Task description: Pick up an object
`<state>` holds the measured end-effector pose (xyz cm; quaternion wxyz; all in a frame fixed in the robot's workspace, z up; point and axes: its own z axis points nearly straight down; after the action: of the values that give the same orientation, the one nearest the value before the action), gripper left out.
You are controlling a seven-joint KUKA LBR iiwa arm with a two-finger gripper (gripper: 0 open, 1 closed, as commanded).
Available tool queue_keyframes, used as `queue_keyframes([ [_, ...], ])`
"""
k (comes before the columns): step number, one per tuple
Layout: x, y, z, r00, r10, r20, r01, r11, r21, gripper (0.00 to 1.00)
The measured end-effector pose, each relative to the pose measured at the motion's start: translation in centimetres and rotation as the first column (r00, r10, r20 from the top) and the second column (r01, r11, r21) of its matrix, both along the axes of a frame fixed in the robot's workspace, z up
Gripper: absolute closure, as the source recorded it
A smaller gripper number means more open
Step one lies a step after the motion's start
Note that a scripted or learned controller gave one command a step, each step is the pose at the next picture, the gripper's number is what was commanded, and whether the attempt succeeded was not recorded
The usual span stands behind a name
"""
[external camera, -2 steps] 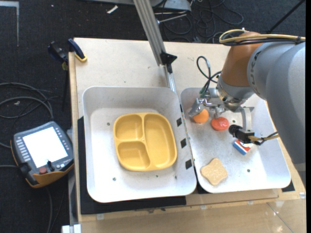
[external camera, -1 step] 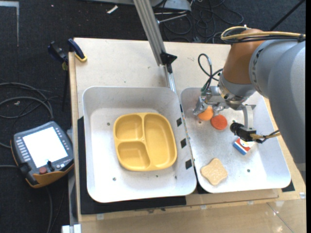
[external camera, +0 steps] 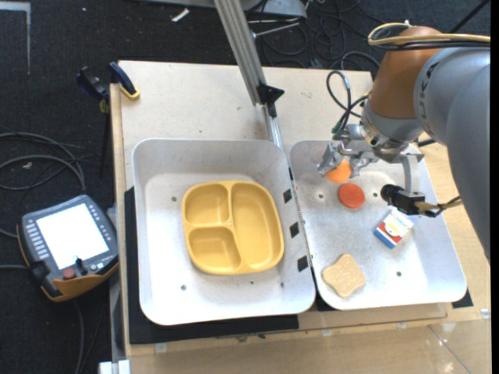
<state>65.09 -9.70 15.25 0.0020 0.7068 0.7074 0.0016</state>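
Right bin (external camera: 437,275): orange ball (external camera: 340,173) sits directly under gripper (external camera: 340,162).

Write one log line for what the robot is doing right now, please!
gripper over right bin | at orange ball | red disc beside | yellow tray in left bin

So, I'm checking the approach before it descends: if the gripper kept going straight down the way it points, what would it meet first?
Most likely the small orange rounded object right beneath the gripper, in the right white bin. The red round disc lies just beside that line. Depth is hard to judge from this slant.
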Motion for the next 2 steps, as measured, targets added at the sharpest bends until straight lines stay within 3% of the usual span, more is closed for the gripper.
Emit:
queue_keyframes([
  [1,0.2,0.0,5.4,1.0,0.001,0.003,-0.001,1.0,-0.001,1.0],
  [2,-2.3,4.4,5.0,1.0,0.005,-0.007,-0.005,1.0,0.002,1.0],
])
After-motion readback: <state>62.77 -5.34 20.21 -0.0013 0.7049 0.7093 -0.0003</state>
